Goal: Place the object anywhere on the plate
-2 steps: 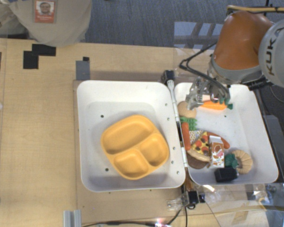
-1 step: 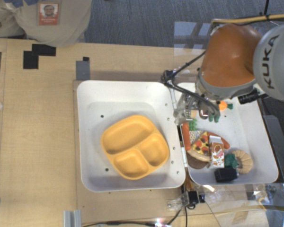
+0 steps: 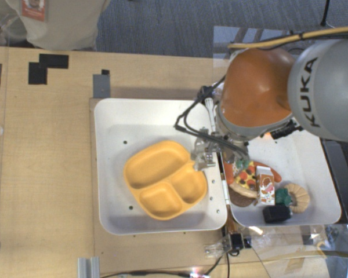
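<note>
On the wooden worktop [image 3: 40,172], the left white bin [image 3: 110,155] holds a yellow divided plate [image 3: 162,179], sitting slightly tilted near the middle. The arm's jaws [image 3: 204,155] hang just over the plate's right rim, by the wall between the bins; I cannot tell how wide they stand or whether anything is in them. In the right bin [image 3: 319,184] a cluster of small toy food items [image 3: 261,187] lies just beside the divider.

Grey arm [image 3: 330,91] bent steeply downward
</note>
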Motion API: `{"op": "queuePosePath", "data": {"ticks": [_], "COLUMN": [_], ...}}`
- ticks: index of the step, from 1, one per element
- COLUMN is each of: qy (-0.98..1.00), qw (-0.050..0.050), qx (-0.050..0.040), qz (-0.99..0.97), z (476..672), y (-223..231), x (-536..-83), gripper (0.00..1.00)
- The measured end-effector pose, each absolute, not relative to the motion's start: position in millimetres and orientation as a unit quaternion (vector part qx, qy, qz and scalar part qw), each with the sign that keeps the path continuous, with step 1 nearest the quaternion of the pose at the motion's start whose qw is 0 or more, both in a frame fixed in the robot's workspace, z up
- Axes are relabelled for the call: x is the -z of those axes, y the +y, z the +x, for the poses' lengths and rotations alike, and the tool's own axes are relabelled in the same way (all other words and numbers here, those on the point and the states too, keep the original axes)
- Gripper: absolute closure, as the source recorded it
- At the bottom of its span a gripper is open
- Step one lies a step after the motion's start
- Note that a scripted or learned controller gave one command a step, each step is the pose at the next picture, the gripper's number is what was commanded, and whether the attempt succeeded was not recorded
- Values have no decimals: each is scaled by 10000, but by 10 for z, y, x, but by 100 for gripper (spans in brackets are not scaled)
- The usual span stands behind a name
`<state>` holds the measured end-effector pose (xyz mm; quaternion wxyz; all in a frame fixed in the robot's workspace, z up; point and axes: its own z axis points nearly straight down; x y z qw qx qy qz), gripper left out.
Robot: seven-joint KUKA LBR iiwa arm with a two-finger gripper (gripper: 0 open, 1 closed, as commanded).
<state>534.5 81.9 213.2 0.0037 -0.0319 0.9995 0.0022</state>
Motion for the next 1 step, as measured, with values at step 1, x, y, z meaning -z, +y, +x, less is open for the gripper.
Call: {"op": "queuePosePath", "data": {"ticks": [1], "qy": [9996], "qw": [37], "qx": [-16], "qz": [-294], "z": [5348], "y": [800], "x": [-2131], "gripper": [0]}}
